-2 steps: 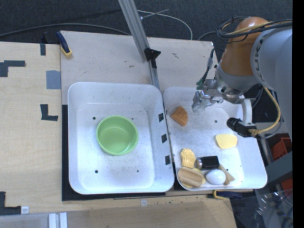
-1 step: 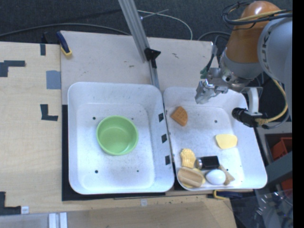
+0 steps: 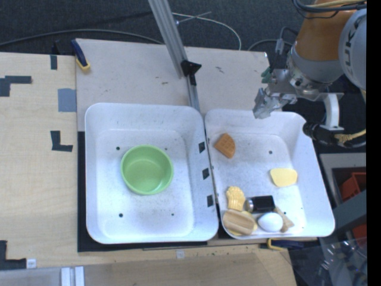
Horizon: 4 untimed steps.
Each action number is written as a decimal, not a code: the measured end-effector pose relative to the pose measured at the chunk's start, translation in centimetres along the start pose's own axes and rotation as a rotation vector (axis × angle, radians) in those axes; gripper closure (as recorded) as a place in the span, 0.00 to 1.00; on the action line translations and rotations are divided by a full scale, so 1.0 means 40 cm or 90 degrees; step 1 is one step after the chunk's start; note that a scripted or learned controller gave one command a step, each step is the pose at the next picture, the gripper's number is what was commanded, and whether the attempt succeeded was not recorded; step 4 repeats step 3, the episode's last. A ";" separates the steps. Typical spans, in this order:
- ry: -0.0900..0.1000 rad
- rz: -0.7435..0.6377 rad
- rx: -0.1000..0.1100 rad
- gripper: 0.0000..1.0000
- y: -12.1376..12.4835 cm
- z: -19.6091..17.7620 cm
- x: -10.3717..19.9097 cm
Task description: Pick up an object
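Note:
In the right bin (image 3: 309,159) lie an orange-brown cracker-like piece (image 3: 225,145), a yellow wedge (image 3: 284,177), a yellow ridged piece (image 3: 236,198), a small black block (image 3: 261,204), a white egg (image 3: 270,221) and a tan round bun (image 3: 239,222). A green bowl (image 3: 147,169) sits in the left bin (image 3: 101,124). My gripper (image 3: 263,109) hangs above the far rim of the right bin, well apart from every object. Nothing shows between its fingers.
A slanted metal pole (image 3: 168,28) rises behind the bins, its black foot near the seam between them. A blue and yellow clamp (image 3: 80,55) sits at the board's far left corner. Cables trail across the dark floor behind.

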<state>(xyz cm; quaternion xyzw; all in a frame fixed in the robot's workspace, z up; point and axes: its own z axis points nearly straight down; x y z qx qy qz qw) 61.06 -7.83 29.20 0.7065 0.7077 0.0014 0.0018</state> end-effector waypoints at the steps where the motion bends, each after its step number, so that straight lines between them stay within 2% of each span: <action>1: 0.001 -0.002 0.004 1.00 0.023 0.038 0.126; 3: 0.001 -0.003 0.006 1.00 0.000 0.149 0.387; 4: 0.001 -0.003 0.006 1.00 0.000 0.149 0.387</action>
